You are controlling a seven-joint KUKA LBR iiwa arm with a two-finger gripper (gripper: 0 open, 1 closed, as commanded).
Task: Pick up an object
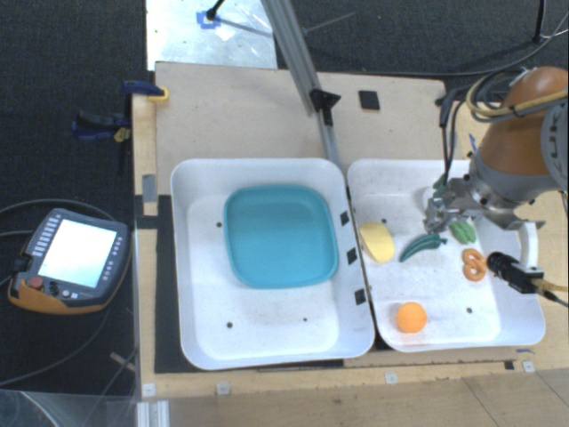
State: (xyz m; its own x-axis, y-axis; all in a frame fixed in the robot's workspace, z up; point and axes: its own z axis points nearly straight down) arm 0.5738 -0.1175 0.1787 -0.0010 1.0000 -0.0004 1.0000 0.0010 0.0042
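Tool [438,213] hangs low over the right bin [391,327], its state beyond telling from this blurry slant, so it should centre on the teal curved toy [421,246] just beneath it before clenching and lifting straight.

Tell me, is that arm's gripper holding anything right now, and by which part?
Cannot be told. The gripper sits low in the right white bin, above the long dark-green curved object, but no grasp is visible.
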